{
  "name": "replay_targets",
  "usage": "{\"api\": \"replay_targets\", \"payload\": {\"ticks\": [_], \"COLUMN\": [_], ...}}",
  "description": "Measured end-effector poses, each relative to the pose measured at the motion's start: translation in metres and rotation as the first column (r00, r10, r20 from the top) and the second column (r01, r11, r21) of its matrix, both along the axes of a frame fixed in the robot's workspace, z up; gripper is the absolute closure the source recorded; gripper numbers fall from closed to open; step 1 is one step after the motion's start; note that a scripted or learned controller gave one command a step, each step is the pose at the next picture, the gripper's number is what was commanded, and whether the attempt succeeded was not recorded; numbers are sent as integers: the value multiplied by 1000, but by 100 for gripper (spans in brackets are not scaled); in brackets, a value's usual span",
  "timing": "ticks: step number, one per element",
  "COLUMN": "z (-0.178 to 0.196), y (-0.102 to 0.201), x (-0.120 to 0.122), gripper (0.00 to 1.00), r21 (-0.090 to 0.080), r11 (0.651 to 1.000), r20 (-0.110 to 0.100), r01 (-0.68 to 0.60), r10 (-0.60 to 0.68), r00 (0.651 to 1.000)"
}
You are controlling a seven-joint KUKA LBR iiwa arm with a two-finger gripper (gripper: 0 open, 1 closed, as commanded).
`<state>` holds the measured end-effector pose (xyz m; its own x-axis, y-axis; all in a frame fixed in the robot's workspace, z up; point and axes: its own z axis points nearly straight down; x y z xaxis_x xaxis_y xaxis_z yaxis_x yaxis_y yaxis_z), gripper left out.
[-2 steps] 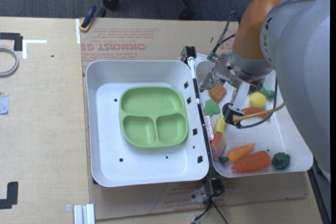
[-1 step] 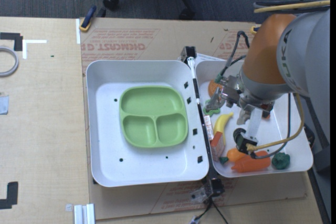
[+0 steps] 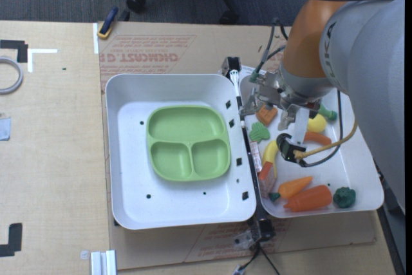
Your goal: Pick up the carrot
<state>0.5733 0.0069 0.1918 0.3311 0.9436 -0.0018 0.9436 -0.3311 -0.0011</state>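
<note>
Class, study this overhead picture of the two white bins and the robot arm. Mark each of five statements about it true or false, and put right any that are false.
1. The green divided plate lies in the left bin. True.
2. The plate carries several toy vegetables. False: its compartments hold nothing; the toy food is in the right bin.
3. The two carrots lie near the right bin's front edge. True.
4. The gripper is down over the left bin. False: it hangs over the right bin, toward its back.
5. A dark green toy lies just right of the carrots. True.
</note>
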Motion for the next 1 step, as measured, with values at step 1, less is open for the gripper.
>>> {"api": "replay_targets", "payload": {"ticks": [1], "z": [0], "y": [-32], "x": [44], "gripper": [0], "r21": [0], "r11": [981], "r20": [1], "r01": [-192], "r10": [192], "r00": [981]}}
